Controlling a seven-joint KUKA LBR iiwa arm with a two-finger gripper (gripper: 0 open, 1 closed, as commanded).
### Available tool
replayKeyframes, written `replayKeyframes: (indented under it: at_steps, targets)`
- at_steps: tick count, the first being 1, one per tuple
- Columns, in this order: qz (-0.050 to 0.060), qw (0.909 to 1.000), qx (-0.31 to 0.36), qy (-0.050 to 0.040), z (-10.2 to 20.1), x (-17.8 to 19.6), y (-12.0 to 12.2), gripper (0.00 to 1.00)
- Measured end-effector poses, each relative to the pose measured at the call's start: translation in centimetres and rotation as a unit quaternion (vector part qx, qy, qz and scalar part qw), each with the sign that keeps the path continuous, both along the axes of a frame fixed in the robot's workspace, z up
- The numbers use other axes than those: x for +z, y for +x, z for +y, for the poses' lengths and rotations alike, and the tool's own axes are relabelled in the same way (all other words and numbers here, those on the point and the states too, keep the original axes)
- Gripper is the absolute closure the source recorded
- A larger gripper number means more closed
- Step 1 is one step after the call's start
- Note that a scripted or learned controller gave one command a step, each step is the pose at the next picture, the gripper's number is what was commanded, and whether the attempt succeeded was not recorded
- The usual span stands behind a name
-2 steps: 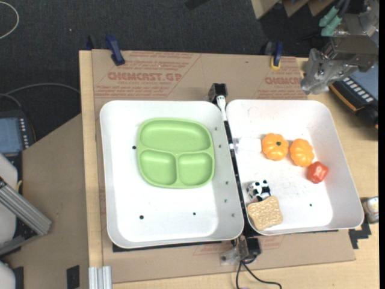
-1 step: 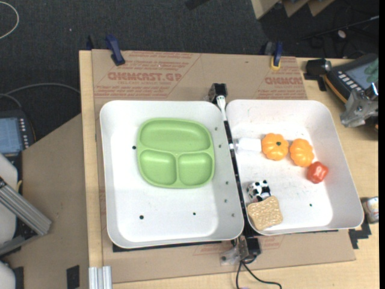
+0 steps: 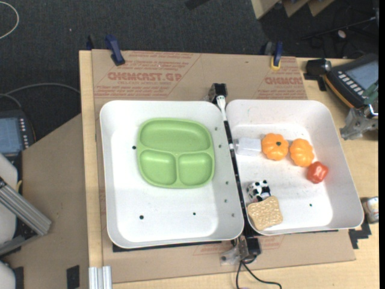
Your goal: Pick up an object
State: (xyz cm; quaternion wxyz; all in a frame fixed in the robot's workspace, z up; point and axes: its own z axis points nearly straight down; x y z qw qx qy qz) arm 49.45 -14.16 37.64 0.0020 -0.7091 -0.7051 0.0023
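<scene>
The right bin (image 3: 325, 116) holds two small orange pumpkins (image 3: 275, 146) (image 3: 301, 152) side by side, with a red strawberry-like piece (image 3: 317, 172) just right of them. A white block (image 3: 247, 146) lies against the bin's left wall. Near the front left corner sit a small black-and-white toy (image 3: 259, 190) and a tan, speckled slice of bread (image 3: 265, 213). A grey metal part that looks like the arm's gripper (image 3: 359, 122) pokes in at the right edge, outside the bin and well away from every object.
The left bin (image 3: 120, 209) carries a green three-compartment plate (image 3: 176, 152). A black divider bar (image 3: 228, 155) runs between the bins. A dark pendant with a screen (image 3: 355, 77) lies at the back right. Clamps (image 3: 114, 50) (image 3: 277, 56) hold the cardboard base.
</scene>
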Motion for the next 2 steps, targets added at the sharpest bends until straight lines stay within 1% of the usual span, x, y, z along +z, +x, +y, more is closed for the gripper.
replayKeyframes:
  at_steps: [1,2]
  targets:
    - [0.002,1.0,-0.001,0.0012,-6.2,-12.4,-1.4,1.0]
    - [-0.001,0.9999,0.009,0.0033,7.3,-12.7,-1.5,1.0]
